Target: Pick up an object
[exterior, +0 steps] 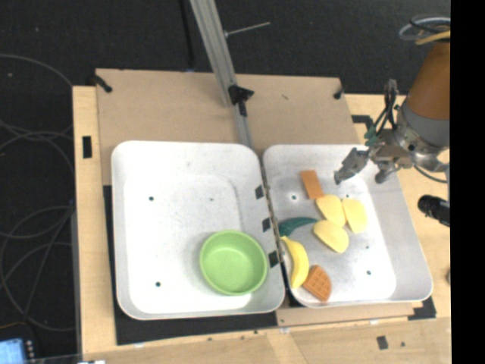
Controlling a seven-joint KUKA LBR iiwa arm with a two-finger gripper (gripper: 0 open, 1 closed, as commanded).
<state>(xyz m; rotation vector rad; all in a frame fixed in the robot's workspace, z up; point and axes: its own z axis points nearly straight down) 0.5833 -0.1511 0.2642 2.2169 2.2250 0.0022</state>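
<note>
A green bowl (pixel 233 261) sits in the left bin (pixel 151 173). The right bin (pixel 394 271) holds a banana (pixel 297 260), waffle (pixel 318 283), orange block (pixel 310 184) and yellow pieces (pixel 339 220). Above its upper edge the gripper (pixel 369 167) hangs with fingers spread, holding nothing.

Two shallow white bins sit side by side on the bench. The left bin (pixel 151 173) holds a green bowl (pixel 233 262) toward its 5 o'clock corner. The right bin (pixel 394 264) holds an orange block (pixel 310 184) near 11 o'clock, three pale yellow pieces (pixel 339 218) clustered around its middle, a dark green piece (pixel 295 224) and a banana (pixel 296 260) along its 8 o'clock edge, and an orange waffle-like piece (pixel 318 283) at 7 o'clock. The gripper (pixel 367 165) hangs over the right bin's 1 o'clock area with its fingers spread apart and nothing between them, apart from the objects.
</note>
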